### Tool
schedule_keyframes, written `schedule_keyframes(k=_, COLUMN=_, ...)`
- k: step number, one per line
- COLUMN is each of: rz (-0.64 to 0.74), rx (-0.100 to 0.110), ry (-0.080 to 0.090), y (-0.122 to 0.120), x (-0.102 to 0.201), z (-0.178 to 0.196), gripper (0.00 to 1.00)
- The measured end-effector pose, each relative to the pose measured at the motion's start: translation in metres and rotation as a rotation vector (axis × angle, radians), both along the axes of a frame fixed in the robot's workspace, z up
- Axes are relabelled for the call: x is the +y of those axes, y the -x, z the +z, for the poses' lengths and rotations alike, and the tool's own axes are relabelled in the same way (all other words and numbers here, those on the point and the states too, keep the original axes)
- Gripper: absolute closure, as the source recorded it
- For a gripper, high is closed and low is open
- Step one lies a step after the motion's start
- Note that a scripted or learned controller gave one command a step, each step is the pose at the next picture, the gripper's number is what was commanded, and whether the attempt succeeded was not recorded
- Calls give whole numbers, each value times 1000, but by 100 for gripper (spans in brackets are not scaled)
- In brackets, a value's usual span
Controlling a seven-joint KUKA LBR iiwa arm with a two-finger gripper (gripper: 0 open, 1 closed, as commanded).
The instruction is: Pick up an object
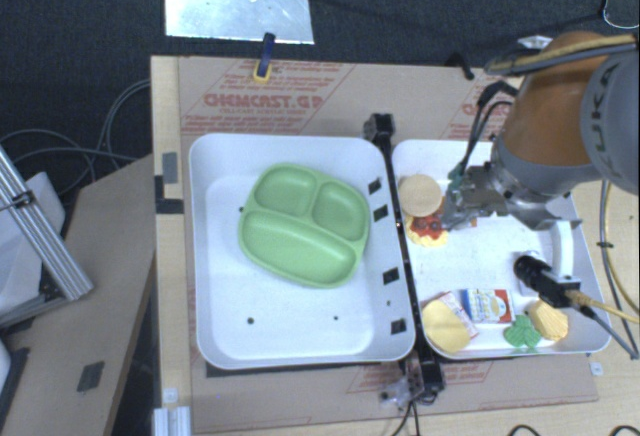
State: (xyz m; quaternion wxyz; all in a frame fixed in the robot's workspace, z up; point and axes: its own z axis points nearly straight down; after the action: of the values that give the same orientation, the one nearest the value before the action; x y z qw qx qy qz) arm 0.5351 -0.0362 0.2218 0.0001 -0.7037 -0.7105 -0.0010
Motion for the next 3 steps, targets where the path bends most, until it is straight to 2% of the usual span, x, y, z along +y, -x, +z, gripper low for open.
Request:
schedule_keyframes(k=1, rz=-1, rx=1, ry=0, y=14, x=41, z=-3, gripper=100)
schedule_keyframes(k=2, rz=1, rx=2, ry=-1, y=38, x=95, z=-5, gripper=100)
schedule_keyframes(k=3, rz=-3, rx=0, ry=1, y=33, x=115, z=9, gripper=100)
